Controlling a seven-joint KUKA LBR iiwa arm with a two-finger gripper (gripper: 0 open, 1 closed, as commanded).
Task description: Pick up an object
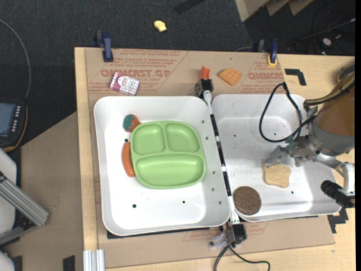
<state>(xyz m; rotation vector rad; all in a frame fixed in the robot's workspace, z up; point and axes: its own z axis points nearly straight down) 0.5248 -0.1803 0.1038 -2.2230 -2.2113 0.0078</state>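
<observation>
A beige, bread-like piece (277, 175) lies in the right bin (242, 123), toward its front right. At that bin's front left rim sits a brown round cookie (247, 200). My gripper (286, 154) is low in the right bin, right at the beige piece's far edge, and nothing shows as held in it. The grey arm with its orange band (340, 116) comes in from the right. In the left bin (113, 191) a green divided plate (167, 154) has an orange sausage-shaped piece (128, 158) and a small red-and-teal object (131, 122) beside it.
A black cable (269, 114) loops over the right bin's back half. On the bench behind the bins lie a waffle-patterned cracker (229, 76), a pink packet (124, 83) and an orange-and-black clip (204, 81). Blue clamps (105, 45) grip the bench's far edge.
</observation>
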